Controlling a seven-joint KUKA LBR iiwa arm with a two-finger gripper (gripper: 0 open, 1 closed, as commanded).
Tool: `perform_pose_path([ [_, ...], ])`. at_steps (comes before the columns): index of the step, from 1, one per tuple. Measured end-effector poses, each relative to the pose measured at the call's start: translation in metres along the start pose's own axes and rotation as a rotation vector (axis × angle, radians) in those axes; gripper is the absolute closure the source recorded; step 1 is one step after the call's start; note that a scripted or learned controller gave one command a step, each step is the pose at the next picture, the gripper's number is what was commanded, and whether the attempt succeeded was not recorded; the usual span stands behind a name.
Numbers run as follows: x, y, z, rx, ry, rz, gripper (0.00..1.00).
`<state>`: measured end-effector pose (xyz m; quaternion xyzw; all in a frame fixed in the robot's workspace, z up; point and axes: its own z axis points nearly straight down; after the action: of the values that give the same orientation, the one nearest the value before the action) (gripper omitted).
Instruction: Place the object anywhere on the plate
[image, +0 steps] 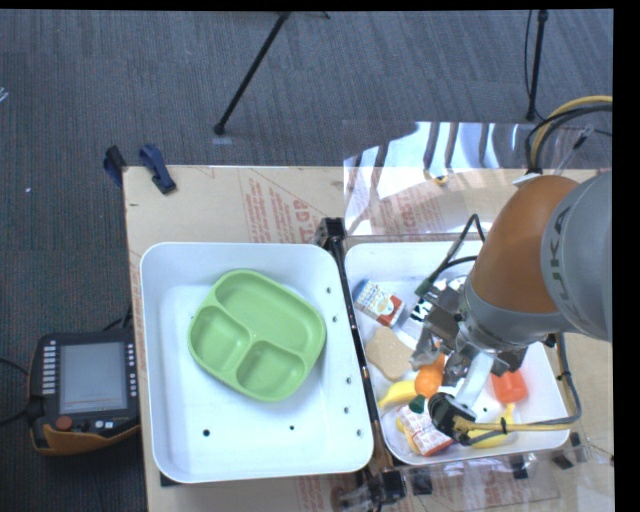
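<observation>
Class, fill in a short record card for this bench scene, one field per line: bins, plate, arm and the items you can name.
Left bin: holds the green plate, which has three compartments
Right bin: holds the toy food
Items: small carton, tan bread slice, banana, orange, red piece, printed packet
Arm: reaches in over the right bin
Gripper: low among the items, beside the orange
Task status: object not yet on the plate

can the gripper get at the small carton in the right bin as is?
Probably yes. The carton lies uncovered near the right bin's left wall, apart from the bread slice beside it. The gripper hangs close by, next to the orange; only the wall may crowd it.
</observation>
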<state>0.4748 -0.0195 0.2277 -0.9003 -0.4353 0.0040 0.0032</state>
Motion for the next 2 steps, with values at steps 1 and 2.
perform_pose_path([
  [1, 0.09, -0.011, 0.044, 0.001, -0.002, -0.008, 1.0],
  [2, 0.161, -0.02, 0.063, -0.001, -0.002, 0.022, 1.0],
])
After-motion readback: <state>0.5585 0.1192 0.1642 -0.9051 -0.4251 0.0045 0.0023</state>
